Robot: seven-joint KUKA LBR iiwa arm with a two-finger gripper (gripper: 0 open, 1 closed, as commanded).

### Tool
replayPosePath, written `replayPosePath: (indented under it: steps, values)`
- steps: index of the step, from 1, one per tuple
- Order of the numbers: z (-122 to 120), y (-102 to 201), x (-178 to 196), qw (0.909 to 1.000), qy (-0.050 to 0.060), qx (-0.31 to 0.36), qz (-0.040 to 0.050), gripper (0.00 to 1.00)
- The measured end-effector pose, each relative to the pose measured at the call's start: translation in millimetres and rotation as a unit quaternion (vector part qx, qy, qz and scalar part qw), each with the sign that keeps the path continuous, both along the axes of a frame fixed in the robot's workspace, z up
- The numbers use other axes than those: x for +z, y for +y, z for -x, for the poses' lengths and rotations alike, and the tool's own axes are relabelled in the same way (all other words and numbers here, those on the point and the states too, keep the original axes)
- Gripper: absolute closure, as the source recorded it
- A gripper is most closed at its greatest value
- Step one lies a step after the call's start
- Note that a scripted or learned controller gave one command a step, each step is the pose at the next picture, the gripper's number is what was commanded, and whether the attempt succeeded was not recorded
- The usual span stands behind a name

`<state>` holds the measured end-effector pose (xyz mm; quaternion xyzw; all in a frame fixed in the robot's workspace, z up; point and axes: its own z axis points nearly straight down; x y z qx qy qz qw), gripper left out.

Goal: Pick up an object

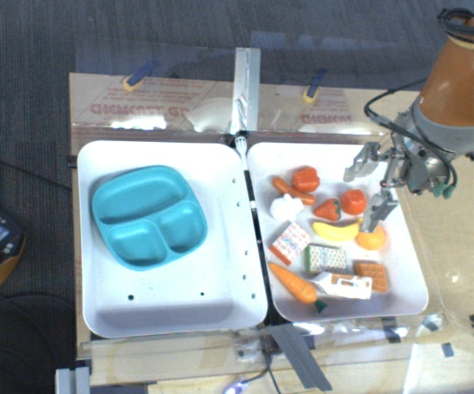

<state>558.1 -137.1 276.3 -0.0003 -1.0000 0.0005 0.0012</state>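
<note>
Hovering over the right bin [413, 277], our gripper [372, 189] hung with fingers spread, gripping nothing; the orange fruit [371, 238] lay just below one fingertip, beside the banana [335, 230].

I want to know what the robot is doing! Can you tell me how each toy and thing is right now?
gripper: open, over the right bin, holding nothing
orange fruit: lying just under one fingertip
banana: lying flat
carrot: lying on its side
tomato: resting loose
blue tray: sitting flat in the left bin
</note>
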Motion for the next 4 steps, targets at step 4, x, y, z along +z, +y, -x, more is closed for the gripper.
replayPosePath:
  steps: [4]
  values:
    - [4,-10,-182,0.9905,-0.013,-0.137,0.0022,0.0]
